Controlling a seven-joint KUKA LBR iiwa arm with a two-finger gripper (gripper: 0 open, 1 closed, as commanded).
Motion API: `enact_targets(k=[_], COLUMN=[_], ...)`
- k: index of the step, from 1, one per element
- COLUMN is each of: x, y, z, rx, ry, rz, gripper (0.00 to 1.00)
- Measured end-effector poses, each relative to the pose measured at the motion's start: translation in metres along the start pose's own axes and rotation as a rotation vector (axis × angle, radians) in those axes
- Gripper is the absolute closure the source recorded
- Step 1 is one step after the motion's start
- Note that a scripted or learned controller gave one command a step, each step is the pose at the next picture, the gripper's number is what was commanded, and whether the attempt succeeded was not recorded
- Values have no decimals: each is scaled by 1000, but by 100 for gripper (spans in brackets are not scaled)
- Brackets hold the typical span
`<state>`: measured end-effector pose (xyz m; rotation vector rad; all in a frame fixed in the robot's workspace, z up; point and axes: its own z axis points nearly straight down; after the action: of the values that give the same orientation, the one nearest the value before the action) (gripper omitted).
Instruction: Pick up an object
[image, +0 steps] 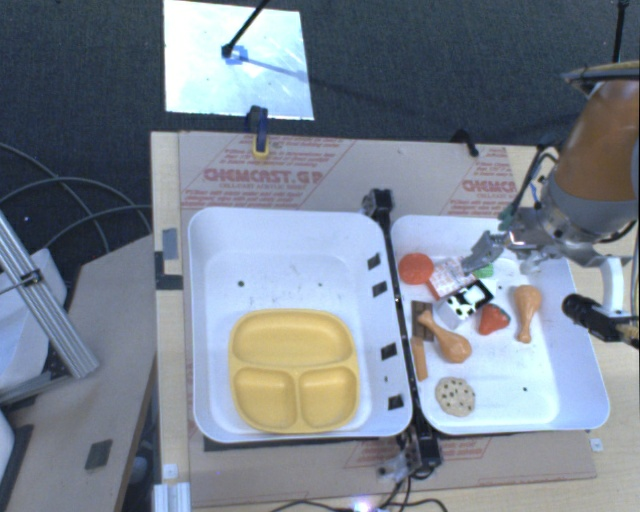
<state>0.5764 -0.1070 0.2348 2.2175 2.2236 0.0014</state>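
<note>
Seemingly nothing is lifted yet: the hand hovers low in the right bin beside a small black-and-white block (drumsticks, cookie nearby), though I cannot tell how its grip stands.

The arm reached in from the right, its gripper low over the right bin, just above a small black-and-white box. Around that box lay a red-orange round piece, a red wedge, two toy drumsticks and, nearer the front, a cookie. Over in the left bin sat a yellow divided plate. Both bins rested side by side on the bench.
</note>
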Motion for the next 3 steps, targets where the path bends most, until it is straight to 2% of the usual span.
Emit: enact_targets(k=[1, 2, 3], x=[6, -58, 6], y=[-88, -82, -47], z=[48, 153, 146], rx=[9, 3, -3], ry=[2, -3, 3], rz=[4, 8, -6], gripper=[0, 0, 0])
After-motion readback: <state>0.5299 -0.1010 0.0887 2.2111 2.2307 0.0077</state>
